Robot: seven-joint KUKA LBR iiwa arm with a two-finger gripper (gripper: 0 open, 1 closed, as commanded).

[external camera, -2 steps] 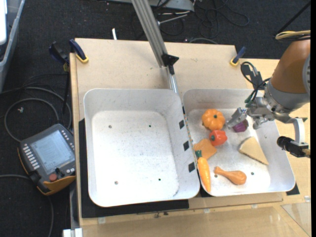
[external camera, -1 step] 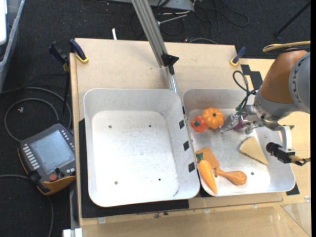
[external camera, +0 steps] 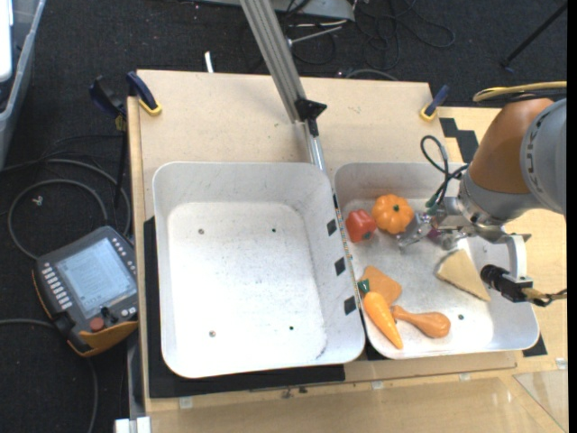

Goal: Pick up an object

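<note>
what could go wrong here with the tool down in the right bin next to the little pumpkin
1. The tool sits low beside the pumpkin, and nothing shows between its tips, so it may close on air or nudge the pumpkin away.
2. The red pepper touches the pumpkin, so a push could shove both toward the bin wall.
3. The cheese wedge lies just under the wrist, so the arm may bump it.

One fixed camera looks down at a slant on both bins [external camera: 243,183], arm [external camera: 518,165] entering from right.
</note>
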